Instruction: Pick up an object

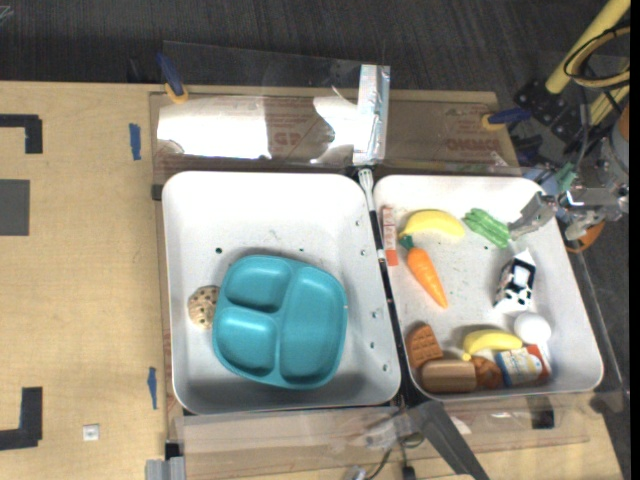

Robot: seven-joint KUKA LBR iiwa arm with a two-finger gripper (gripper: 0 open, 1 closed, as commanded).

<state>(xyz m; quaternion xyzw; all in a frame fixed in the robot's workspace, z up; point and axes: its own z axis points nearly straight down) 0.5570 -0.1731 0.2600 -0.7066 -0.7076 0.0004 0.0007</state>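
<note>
At the right bin's [590,353] far right corner the gripper [535,211] hangs beside the green toy [487,226], its grip impossible to tell. Food toys crowd this bin within reach, such as the banana [433,225] and carrot [427,275], while the teal plate [281,318] fills the left bin [190,203]

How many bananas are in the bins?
2. One banana lies at the far end of the right bin, above the carrot. The other banana lies at the near end, beside the white egg.
</note>
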